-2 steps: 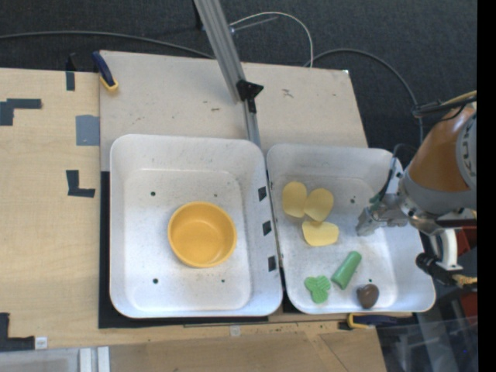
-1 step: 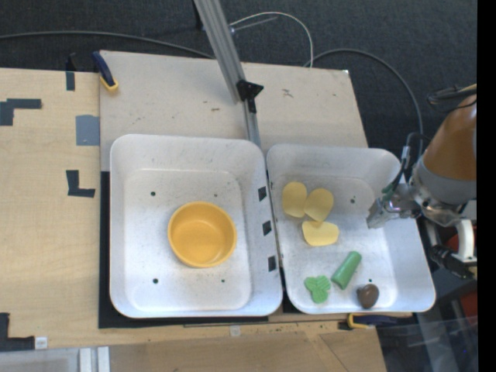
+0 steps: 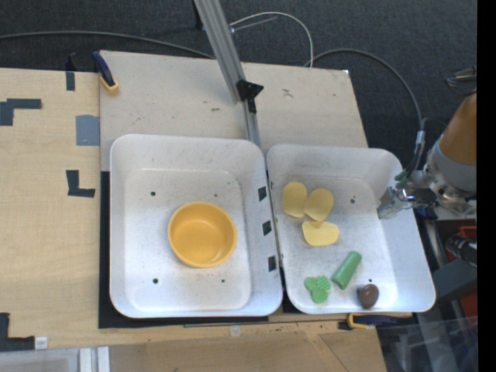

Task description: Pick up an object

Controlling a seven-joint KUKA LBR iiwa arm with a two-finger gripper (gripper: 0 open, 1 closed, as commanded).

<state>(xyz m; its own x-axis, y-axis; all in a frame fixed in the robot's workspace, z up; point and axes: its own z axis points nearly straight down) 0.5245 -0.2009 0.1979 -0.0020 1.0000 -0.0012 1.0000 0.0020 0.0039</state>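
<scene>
Dark carpet surrounds a pale wooden counter (image 3: 46, 208) that carries two shallow white bins side by side, with a slanted grey metal pole (image 3: 225, 41) rising over the far side and thin cables looping behind it. On the counter's far left corner sits a blue and yellow clamp (image 3: 105, 72). Within the left bin (image 3: 132, 161) lies a yellow bowl (image 3: 202, 233), upright, near the middle. Inside the right bin (image 3: 387, 165) are three pale yellow flat pieces (image 3: 310, 211) clustered close together toward the middle, two of them overlapping and the third just below. Nearer the front edge lie a green cylinder (image 3: 346, 270), tilted, a small green clover-shaped piece (image 3: 318, 288) just beside it, and a brown rounded object (image 3: 367, 294) near the front right corner. At the right rim of the right bin hangs the hand (image 3: 397, 200), a grey metal part at the end of the arm, whose orange band shows at the frame's edge. Nothing is seen between its fingers; whether they are spread or closed cannot be told at this angle. All the objects rest in the bins, apart from the hand.
</scene>
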